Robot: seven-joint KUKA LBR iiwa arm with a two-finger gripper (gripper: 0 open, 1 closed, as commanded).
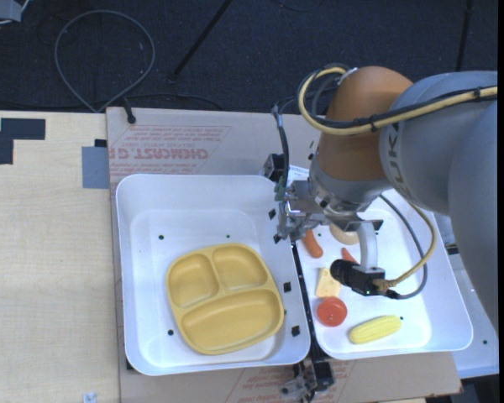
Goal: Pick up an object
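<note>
My gripper (292, 222) hangs low over the left edge of the right bin (441, 321), close to the wall between the two bins. Just to its right and below lies a small orange carrot (313, 244). A yellow cheese wedge (326, 284), a red tomato (331, 311) and a yellow corn cob (375, 329) lie nearer the front of that bin. A tan piece (346, 235) peeks out under the wrist. The arm's bulk hides the rest of the bin's back part.
The left bin (143, 225) holds a yellow divided plate (225, 297) toward its front right. A black cable with a connector (357, 277) loops from the wrist over the right bin. Cardboard lies under both bins.
</note>
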